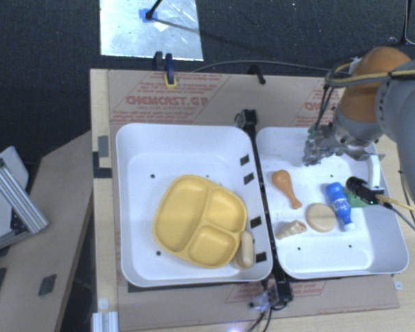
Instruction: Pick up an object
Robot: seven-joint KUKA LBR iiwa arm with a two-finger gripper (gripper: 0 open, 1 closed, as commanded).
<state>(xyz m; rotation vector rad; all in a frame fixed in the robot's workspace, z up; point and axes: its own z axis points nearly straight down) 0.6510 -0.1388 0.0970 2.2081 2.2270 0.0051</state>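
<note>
Gripper (pixel 317 154): above right bin (pixel 387 254), far edge; finger state unclear, cannot tell.
Left bin (pixel 135 185): yellow divided tray (pixel 194 216).

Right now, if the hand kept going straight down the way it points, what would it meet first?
Most likely the bare white floor of the right bin, near its back edge. The hand hangs behind the drumstick-shaped toy, though depth is hard to judge.

Your bench (pixel 97 185): tan top under a brown cardboard sheet (pixel 194 95) with red lettering. Around it you have dark carpet floor (pixel 41 47), bearing a shiny foil square (pixel 151 19). Aluminium rail (pixel 14 192) at your left edge.
</note>
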